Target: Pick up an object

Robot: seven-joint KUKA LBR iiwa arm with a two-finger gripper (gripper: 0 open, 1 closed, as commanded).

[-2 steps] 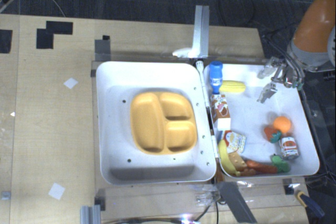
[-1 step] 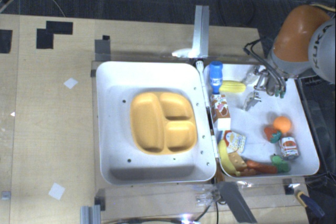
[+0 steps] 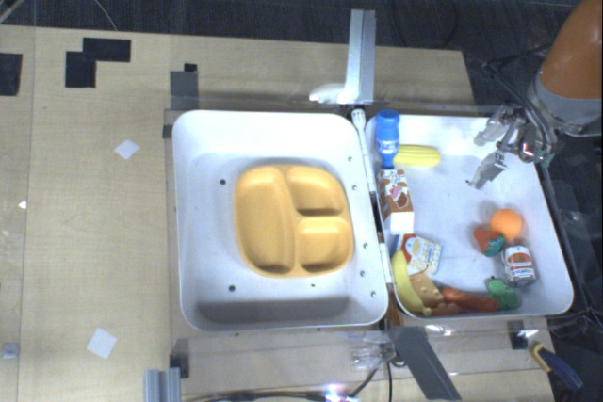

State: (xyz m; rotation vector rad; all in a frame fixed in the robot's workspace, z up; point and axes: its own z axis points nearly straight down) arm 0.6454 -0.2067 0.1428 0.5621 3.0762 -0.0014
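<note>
My gripper (image 3: pixel 497 149) hangs open and empty over the right bin's (image 3: pixel 556 231) far corner. The nearest pick, the orange (image 3: pixel 508 222), lies nearer the camera, touching a can (image 3: pixel 518 265). Being round, it may roll from my fingers or jam against the can.
</note>
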